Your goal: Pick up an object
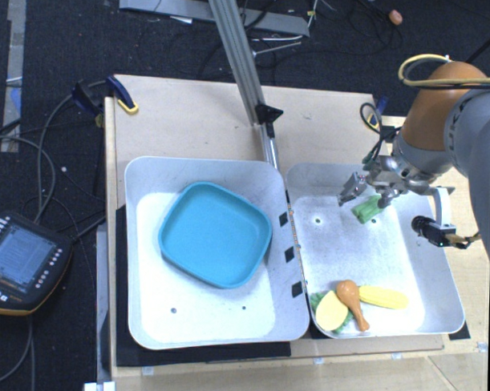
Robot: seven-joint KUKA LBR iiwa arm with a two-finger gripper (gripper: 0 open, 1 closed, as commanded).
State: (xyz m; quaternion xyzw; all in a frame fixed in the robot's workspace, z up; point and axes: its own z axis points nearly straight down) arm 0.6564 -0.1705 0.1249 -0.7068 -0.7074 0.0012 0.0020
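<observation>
Over the right bin: the gripper (pixel 365 195) hangs above the bin's upper part, toward twelve o'clock of that bin, with the grey arm (pixel 440 133) reaching in from three o'clock.

Jaws: clamped on a small green object (pixel 366 209) — the green piece sits between the fingertips and pokes out below them toward six o'clock.

Green object: whether it is clear of the bin floor or touching it I cannot tell from this slanted view.

Right bin (pixel 403 260): white and shallow; at its six o'clock edge lies a cluster — a yellow banana-like piece (pixel 383 297), an orange piece (pixel 350 301), and a yellow-green rounded piece (pixel 331 311) — touching or just beside one another, well apart from the gripper.

Left bin (pixel 143 227): holds a blue plate (pixel 215 234), tilted slightly, lying toward the bin's centre.

Done, as I judge it: the grasp itself — one object is between the fingers, which is most of the task.

Left, as I judge it: a clear lift, so that the green object plainly hangs free of the bin.

Risk: the hold looks to be near the object's upper end, so it could slip out as the arm rises.
</observation>
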